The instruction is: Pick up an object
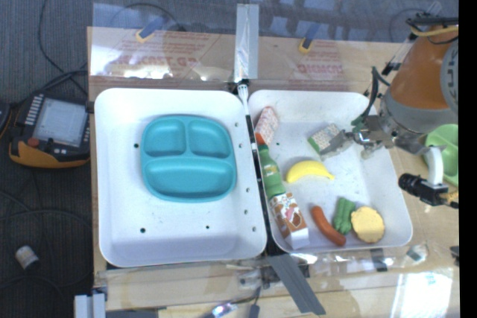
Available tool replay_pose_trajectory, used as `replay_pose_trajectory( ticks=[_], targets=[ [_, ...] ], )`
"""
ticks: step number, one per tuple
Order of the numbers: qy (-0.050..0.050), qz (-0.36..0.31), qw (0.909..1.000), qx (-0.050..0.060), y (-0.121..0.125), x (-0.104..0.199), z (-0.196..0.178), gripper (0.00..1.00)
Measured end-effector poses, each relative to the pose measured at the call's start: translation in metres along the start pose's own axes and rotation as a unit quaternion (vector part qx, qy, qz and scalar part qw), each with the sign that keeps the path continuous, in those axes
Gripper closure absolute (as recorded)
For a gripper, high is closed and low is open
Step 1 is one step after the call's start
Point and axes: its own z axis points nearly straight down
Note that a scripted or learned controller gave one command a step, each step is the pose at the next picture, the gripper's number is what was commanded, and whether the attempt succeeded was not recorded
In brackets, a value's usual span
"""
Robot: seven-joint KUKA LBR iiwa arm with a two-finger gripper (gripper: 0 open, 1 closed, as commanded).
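From above, two white bins sit side by side on the worktop [328,59], and the arm [421,82] comes in from the right, orange band showing above the wrist. The jaws [356,138] hang low over the right bin [399,194], near its upper right part, with a dark finger [335,144] reaching left and another finger [370,149] to its right; they stand apart, with nothing seen between them. Just beside the left finger, touching or very nearly so, lies a small grey-green packet [324,138]. Below that, the banana [308,172] rests in the middle of the bin. Along the bin's left wall run a small wrapped snack [266,122] at the top, a green bottle [269,173] under it, and a juice carton [289,220] at the bottom. Down in the lower right, there's a red sausage [327,225], a green vegetable [343,214] just beside it, and a yellow round thing [367,225] touching that. Over in the left bin [119,234], a blue divided plate [188,158] sits in the middle. Off the worktop on the left, a handheld controller [51,130] lies on the floor.
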Motion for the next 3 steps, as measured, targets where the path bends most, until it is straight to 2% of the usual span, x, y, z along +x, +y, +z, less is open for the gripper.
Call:
replay_pose_trajectory(
  ticks=[1, 2, 3],
  targets=[
    [-0.003, -0.090, 0.9959, -0.007, -0.030, 0.027, 0.081, 0.00],
    [-0.003, -0.114, 0.9935, -0.007, 0.054, 0.013, 0.081, 0.00],
    [-0.001, -0.114, 0.9935, -0.008, 0.054, 0.014, 0.070, 1.00]
  ],
)
